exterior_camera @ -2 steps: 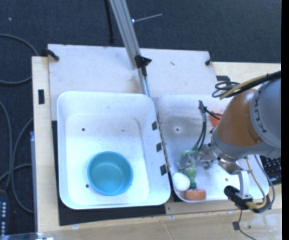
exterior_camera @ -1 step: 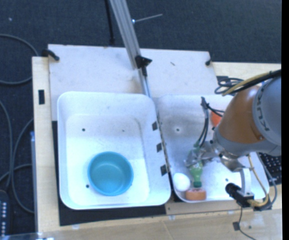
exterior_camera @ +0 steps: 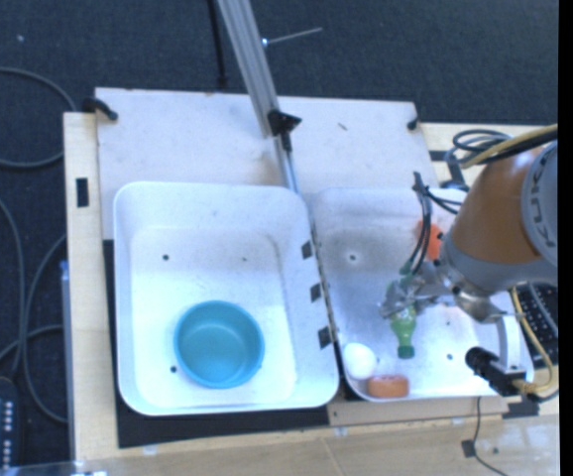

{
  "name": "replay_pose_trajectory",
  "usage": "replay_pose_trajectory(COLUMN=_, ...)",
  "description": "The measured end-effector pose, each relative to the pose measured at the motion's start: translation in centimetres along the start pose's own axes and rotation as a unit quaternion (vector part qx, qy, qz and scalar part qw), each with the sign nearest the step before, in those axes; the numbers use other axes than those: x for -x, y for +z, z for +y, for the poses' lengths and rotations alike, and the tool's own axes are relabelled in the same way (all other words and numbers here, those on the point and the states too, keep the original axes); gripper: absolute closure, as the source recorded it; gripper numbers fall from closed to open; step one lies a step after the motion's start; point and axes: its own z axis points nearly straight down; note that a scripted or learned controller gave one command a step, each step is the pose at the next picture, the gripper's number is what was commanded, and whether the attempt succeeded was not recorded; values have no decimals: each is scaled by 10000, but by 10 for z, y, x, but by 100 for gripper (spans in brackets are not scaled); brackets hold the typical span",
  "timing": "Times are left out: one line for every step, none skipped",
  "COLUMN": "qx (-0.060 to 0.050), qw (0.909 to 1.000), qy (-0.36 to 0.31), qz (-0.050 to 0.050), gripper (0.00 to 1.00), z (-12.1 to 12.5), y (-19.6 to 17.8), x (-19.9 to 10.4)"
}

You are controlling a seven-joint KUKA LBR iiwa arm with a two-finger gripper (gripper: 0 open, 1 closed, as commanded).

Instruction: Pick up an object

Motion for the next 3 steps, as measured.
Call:
replay_pose_trajectory(qx=26, qw=10000, qy=-57, qz=-1, gripper=100, z=5, y=-67, x=-1)
replay_pose_trajectory(qx=10, qw=10000, qy=-64, qz=-2, gripper=100, z=8, y=-104, x=-1)
replay_pose_trajectory(qx=-17, qw=10000, qy=-69, qz=-8, gripper=100, z=27, y=-95, x=-54)
